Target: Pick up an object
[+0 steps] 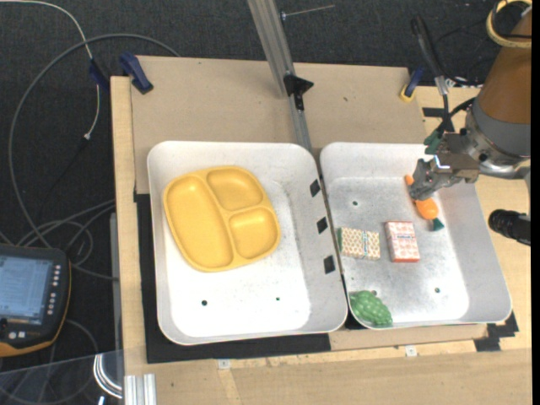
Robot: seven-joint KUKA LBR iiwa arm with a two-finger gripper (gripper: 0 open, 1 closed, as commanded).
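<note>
Fingers (426,184) over right bin (472,306), grip state unclear, orange carrot toy (428,208) directly beneath them

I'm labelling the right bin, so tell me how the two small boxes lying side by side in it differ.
The left box is pale with a fine speckled print; the right box shows red and pink with a white patch. The left box lies with its long side across the bin, while the right box lies with its long side up and down the view. The left box sits nearer the bins' divider; the right box sits nearer the orange object. Both are small, flat and rectangular.
</note>
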